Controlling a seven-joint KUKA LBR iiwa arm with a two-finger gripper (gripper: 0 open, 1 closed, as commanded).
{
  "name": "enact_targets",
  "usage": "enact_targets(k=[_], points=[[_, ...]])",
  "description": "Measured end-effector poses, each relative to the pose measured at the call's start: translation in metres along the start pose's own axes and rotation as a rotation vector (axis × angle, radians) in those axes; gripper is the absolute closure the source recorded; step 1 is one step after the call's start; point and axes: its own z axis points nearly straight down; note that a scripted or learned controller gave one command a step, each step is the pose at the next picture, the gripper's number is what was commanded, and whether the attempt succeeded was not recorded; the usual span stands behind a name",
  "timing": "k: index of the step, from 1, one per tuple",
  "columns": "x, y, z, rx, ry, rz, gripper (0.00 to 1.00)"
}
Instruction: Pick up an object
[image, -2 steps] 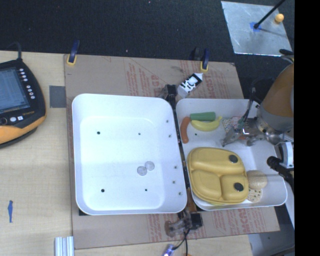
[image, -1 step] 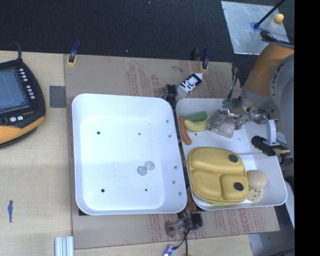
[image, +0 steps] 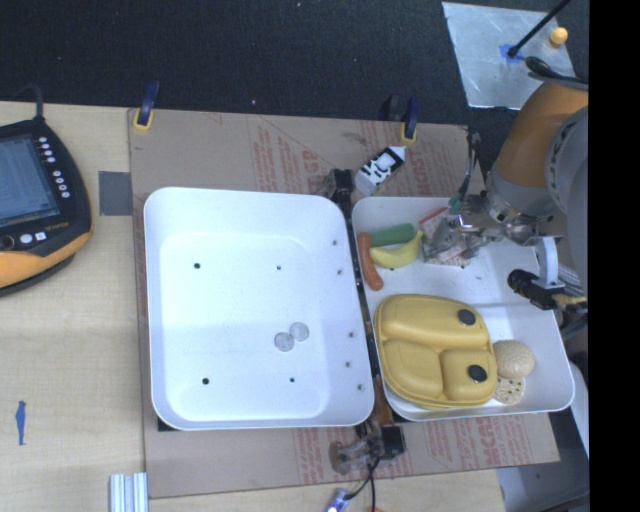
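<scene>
Yellow tray (image: 435, 350) lies long axis left-right, below banana (image: 395, 254).

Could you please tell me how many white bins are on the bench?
2. The left bin holds two small discs near its middle. The right bin holds the big yellow tray, a banana and other small items.

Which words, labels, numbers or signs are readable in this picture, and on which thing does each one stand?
None can be read.
Cardboard sheet under the bins: rows of red print, too blurred to read.
Handheld control pad at the left: a lit screen and buttons, too small to read.
</scene>
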Motion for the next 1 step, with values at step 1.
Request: enact_targets(k=[1], points=[[0.0525,0.0042,-0.1146,-0.027,-0.001,0.004,1.0]])
